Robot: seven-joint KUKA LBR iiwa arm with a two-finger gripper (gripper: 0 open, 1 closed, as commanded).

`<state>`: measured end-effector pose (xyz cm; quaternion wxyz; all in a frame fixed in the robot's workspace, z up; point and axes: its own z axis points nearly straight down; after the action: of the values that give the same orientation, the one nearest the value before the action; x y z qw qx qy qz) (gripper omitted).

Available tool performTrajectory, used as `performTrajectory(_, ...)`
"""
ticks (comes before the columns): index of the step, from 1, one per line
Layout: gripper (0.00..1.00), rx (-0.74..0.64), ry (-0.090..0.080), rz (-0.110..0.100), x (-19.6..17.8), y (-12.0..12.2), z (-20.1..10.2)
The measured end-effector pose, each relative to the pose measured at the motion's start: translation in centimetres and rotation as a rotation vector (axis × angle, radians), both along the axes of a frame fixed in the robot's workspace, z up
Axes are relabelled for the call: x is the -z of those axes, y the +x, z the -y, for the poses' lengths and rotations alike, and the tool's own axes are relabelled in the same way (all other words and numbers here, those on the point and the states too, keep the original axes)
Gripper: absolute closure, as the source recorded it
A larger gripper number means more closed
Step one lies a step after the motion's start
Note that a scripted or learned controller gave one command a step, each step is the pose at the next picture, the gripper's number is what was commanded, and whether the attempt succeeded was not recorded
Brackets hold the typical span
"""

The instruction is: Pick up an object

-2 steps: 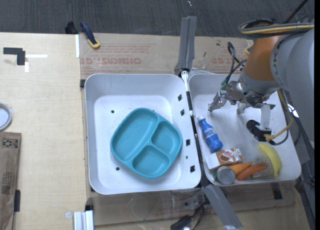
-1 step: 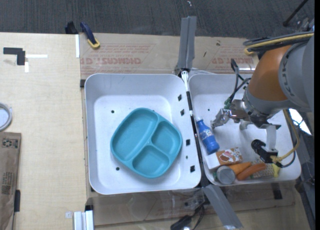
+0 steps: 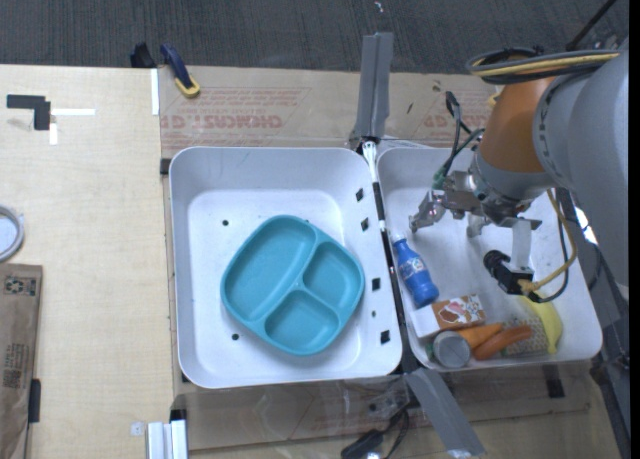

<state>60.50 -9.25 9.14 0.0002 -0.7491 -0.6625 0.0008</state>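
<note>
My gripper [image 3: 447, 224] hangs over the upper part of the right bin [image 3: 440, 162], open, its two fingers spread apart with nothing between them. Just below and left of it a blue bottle [image 3: 413, 270] lies along the bin's left wall. Further toward the front of that bin lie a small orange-and-white packet [image 3: 460, 310], a carrot [image 3: 500, 339], a grey can [image 3: 452, 350] and a yellow banana [image 3: 546, 325]. A blue divided plate [image 3: 292, 285] rests in the left bin [image 3: 190, 247].
The grey arm with its orange band [image 3: 515, 132] covers the right bin's far right corner, and cables with a black fitting [image 3: 500, 269] hang beside the gripper. A grey divider post [image 3: 375, 87] stands between the bins at the back. A tape roll [image 3: 6, 234] lies far left.
</note>
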Motion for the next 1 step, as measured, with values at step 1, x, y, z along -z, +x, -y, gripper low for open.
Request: performTrajectory(1,0.00,-0.022,0.001,-0.001,0.02,-4.20,0.54)
